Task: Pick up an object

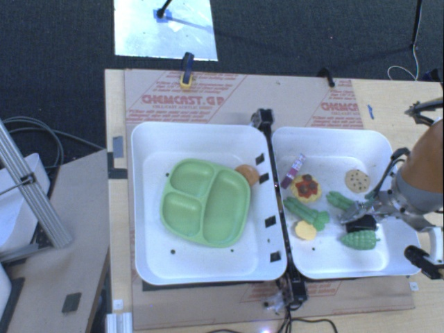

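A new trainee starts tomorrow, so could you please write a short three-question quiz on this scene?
1. True or false: the green divided plate lies in the left bin.
2. Which thing lies beside that plate in the same bin? A) cookie B) orange-brown round thing C) purple packet
3. Fill in: the pincer is over the ____ bin.
Key: 1 true; 2 B; 3 right, meaning the right bin.

Left bin (149,151), right bin (333,151): smooth white plastic, faint sheen. Divided plate (206,201): matt pale-green plastic. Surface (114,116): pale wood. Sheet (277,99) beneath bins: brown paper, red print.
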